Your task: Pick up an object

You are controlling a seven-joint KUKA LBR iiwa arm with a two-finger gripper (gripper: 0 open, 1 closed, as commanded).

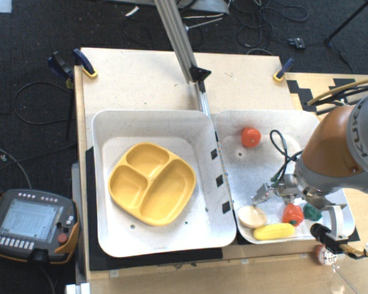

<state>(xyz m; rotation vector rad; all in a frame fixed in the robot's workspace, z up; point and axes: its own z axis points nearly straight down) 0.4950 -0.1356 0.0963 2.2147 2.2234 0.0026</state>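
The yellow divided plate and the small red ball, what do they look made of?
The yellow plate looks like moulded plastic: one even colour, smooth rounded dividers, a soft sheen. The red ball is probably plastic or rubber, smooth with a slight shine; it is too small to tell which.

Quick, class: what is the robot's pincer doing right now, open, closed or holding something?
Pincer: low in the right bin, by the strawberry; its state cannot be told.
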